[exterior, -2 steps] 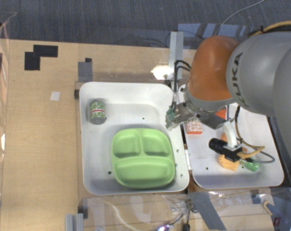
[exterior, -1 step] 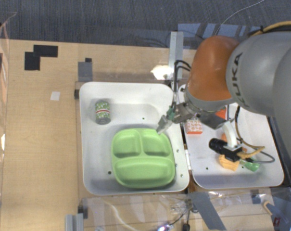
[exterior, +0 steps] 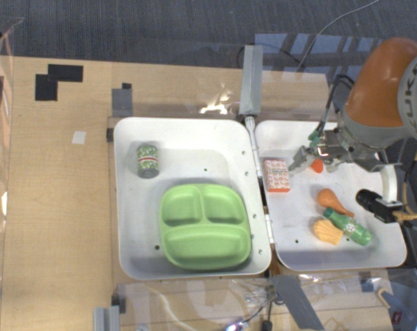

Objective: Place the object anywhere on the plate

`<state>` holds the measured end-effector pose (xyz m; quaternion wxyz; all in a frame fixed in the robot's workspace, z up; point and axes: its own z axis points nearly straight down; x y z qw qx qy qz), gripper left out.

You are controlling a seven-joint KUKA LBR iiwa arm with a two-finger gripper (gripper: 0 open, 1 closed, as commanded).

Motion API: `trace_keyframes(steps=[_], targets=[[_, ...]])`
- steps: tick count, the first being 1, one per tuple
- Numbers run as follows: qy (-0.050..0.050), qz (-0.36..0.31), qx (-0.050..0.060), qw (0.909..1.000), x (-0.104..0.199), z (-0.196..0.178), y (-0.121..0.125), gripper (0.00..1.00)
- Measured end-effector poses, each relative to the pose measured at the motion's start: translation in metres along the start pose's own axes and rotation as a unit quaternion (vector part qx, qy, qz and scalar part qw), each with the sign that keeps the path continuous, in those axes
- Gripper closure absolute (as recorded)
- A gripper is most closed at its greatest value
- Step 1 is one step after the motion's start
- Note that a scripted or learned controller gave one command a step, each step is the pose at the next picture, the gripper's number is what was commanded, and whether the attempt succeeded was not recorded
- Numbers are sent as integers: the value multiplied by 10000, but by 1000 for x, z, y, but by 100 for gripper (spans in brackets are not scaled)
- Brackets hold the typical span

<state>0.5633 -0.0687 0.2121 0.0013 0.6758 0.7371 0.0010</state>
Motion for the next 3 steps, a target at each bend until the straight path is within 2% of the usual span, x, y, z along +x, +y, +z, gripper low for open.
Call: trace_keyframes(steps=[1, 2, 3], targets=[[7, 1010, 11, 9949, 150, 29, -20, 0], [14, 997, 6, 9950, 150, 20, -18, 100], [10, -967, 10, 9953, 191, 62, -60, 100]])
